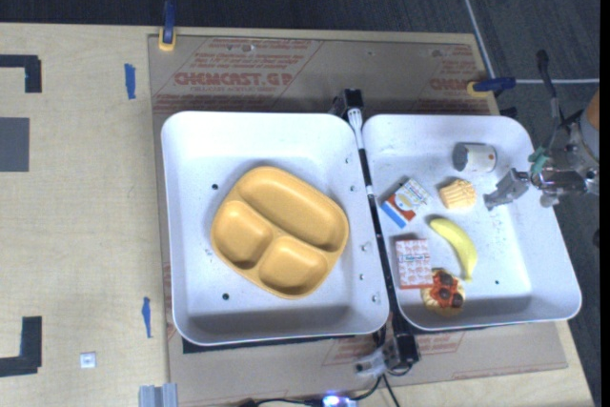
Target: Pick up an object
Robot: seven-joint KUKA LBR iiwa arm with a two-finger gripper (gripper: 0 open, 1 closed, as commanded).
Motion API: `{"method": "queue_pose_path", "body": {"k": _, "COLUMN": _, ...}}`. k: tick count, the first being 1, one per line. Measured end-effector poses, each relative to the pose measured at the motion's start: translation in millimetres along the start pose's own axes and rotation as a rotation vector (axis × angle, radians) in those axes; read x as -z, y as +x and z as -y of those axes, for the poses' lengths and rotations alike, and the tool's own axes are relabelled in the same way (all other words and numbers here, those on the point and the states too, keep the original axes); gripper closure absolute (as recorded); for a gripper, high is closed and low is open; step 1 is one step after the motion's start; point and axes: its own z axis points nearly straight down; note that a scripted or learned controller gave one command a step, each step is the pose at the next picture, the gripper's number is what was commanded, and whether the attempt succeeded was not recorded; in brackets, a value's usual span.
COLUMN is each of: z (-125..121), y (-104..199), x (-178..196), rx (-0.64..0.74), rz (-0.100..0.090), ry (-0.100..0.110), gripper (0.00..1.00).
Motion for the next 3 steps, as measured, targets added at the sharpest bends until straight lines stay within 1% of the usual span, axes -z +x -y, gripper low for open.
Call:
{"method": "queue_pose_path", "body": {"k": 1, "z": 19, "y": 28, "x": -123, "rx": 0.000, "rz": 0.000, "ry": -0.002, "gripper": 0.00}}
{"method": "queue_pose_path", "body": {"k": 2, "z": 17, "y": 27, "x": -112, "rx": -0.002, "rz": 0.004, "ry": -0.008, "gripper": 1.00}}
{"method": "queue_pose_path", "body": {"k": 3, "z": 44, "y": 71, "x": -17, "rx": 0.001, "rz": 0.000, "ry": -0.001, "gripper": 1.00}}
